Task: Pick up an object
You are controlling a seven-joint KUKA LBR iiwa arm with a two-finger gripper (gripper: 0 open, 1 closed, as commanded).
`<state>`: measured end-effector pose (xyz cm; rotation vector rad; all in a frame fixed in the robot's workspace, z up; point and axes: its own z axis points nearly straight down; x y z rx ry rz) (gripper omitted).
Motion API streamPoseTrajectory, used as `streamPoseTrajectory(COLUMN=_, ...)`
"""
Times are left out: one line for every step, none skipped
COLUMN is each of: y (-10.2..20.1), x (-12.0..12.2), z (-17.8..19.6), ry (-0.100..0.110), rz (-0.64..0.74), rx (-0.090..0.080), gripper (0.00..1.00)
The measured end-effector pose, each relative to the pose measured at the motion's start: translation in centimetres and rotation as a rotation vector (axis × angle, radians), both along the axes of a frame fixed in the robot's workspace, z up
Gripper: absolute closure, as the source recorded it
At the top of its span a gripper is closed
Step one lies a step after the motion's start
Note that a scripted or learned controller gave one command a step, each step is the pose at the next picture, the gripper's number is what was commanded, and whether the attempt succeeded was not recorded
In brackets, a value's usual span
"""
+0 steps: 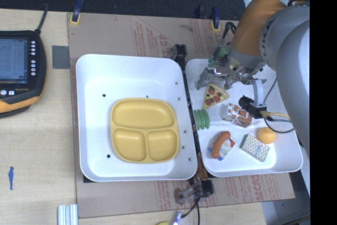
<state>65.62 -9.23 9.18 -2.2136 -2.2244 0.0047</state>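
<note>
The right bin (284, 163) holds several toy foods. A pizza slice (215, 95) lies near its far left corner, just below my gripper (217, 78). A green ridged piece (201, 119) rests against the bin's left wall. A hot dog (221, 145) lies toward the front. A red and white packet (237, 114) sits mid-bin, a patterned box (255, 148) lies at the front right, and an orange ball (266, 135) sits beside it. My gripper hovers over the far left part of the bin, with nothing visibly between its fingers.
The left bin (95, 76) holds a yellow divided tray (143, 129). A teach pendant (18, 74) lies on the bench at the far left. Black clamps (179, 51) sit between the bins at the back and front. The grey arm (284, 60) covers the right bin's far right side.
</note>
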Motion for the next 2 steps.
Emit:
streamPoseTrajectory(y=-2.7, x=-9.4, z=0.0, ry=0.0, rz=-0.001, rx=-0.001, gripper=0.0)
streamPoseTrajectory(y=-2.9, x=-7.5, z=0.0, ry=-0.002, rz=-0.001, rx=-0.001, gripper=0.0)
